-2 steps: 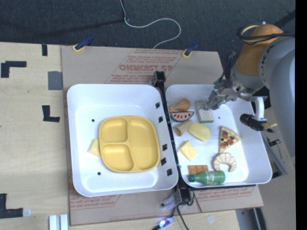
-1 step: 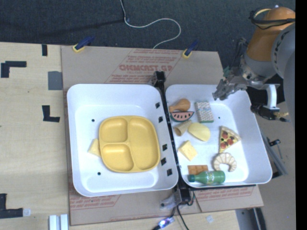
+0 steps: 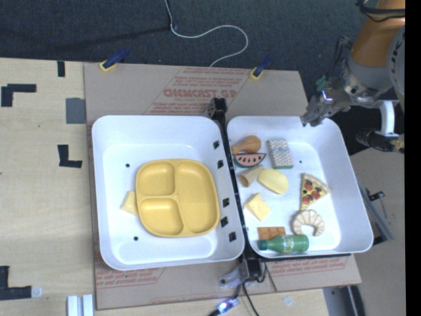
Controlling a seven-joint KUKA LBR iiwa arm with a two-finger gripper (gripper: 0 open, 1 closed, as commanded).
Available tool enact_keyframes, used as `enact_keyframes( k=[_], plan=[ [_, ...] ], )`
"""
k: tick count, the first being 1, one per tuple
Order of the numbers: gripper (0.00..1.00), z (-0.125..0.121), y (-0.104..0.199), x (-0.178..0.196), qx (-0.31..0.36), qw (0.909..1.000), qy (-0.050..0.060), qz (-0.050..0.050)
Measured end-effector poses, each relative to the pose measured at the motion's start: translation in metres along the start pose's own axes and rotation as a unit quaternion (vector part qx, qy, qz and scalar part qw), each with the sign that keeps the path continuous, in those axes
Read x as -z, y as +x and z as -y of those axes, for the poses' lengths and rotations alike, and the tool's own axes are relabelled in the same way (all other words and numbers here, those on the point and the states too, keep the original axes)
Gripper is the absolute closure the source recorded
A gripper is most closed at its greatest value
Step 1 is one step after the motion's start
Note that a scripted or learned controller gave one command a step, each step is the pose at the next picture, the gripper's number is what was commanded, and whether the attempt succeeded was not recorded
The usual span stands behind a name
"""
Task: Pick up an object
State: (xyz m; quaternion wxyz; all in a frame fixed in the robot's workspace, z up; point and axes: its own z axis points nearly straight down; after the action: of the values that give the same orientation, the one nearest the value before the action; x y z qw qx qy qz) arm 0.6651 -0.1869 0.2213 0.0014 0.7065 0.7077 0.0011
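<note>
The right bin (image 3: 342, 151) holds several toy foods: a watermelon slice (image 3: 250, 158), a brown bread piece (image 3: 249, 143), a green-grey packet (image 3: 280, 153), a yellow lemon-like piece (image 3: 273, 180), a pizza slice (image 3: 312, 190), a cheese block (image 3: 258, 207), a croissant (image 3: 308, 222), a cracker (image 3: 270, 232) and a green bottle (image 3: 284, 244) lying on its side. My gripper (image 3: 314, 116) hangs over the bin's far right corner, above the rim and apart from all of the foods. Nothing shows between its fingers.
The left bin (image 3: 112, 143) carries a yellow divided plate (image 3: 177, 197) with a pale yellow piece (image 3: 129, 203) tucked at its left side. Both bins rest on a cardboard sheet (image 3: 191, 91). A white cable (image 3: 210, 31) loops behind on dark cloth.
</note>
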Motion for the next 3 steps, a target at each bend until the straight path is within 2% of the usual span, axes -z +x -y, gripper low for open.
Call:
enact_keyframes(
  k=[2,3],
  plan=[
    [1.0,0.052,0.101,0.011,0.001,1.0,0.004,-0.001],
    [1.0,0.072,0.127,0.013,0.0,1.0,0.003,0.0]
  ],
)
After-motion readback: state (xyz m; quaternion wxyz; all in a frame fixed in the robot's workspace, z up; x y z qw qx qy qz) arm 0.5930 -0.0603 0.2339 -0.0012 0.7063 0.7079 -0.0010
